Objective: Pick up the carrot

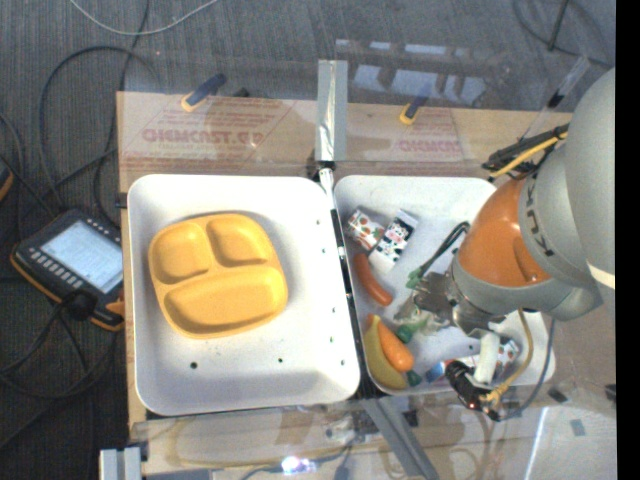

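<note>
The carrot (394, 347) is a short orange piece lying near the front left corner of the right bin (440, 186), on top of a yellow item (376, 360). Green bits beside its upper end (408, 320) may be its leaves. The arm comes in from the right, its orange band (500, 248) over the bin's right half. My gripper (424, 302) hangs low over the bin's middle, just right of and behind the carrot. Nothing visibly sits in it.
A red-orange sausage-like piece (373, 281) lies along the right bin's left wall. Small white patterned blocks (380, 234) rest toward its back. A blue item (433, 373) is at the front. The left bin (160, 368) holds a yellow divided plate (218, 273). A pendant (72, 263) sits far left.
</note>
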### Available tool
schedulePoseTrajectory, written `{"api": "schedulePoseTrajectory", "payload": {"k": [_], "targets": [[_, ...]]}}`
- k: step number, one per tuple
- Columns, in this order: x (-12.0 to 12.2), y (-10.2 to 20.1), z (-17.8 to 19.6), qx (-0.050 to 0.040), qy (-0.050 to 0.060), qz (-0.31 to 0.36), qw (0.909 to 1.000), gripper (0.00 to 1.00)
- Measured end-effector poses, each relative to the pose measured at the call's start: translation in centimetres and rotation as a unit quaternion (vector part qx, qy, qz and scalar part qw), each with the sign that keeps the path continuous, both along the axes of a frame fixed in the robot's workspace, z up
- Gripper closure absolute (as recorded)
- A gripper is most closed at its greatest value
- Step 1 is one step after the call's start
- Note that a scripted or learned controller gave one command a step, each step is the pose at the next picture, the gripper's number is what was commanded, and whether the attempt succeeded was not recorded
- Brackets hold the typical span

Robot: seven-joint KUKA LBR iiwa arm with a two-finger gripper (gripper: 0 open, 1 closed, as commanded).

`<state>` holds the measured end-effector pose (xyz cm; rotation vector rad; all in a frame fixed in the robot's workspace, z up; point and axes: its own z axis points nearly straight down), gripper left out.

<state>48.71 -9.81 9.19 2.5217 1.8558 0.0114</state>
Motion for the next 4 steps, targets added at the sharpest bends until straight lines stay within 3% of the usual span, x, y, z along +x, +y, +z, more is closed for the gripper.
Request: {"api": "schedulePoseTrajectory", "payload": {"k": [1,2,3,4], "targets": [[0.2,-0.7,0.0,-0.0072,-0.002,0.297,0.9549,1.0],[0.4,-1.5,0.1,-0.0114,-0.003,0.544,0.8392,1.0],[-0.3,4.2,9.1,-0.0003,0.007,0.549,0.836,1.0],[-0.3,4.2,9.1,0.0,0.006,0.548,0.8362,0.0]]}}
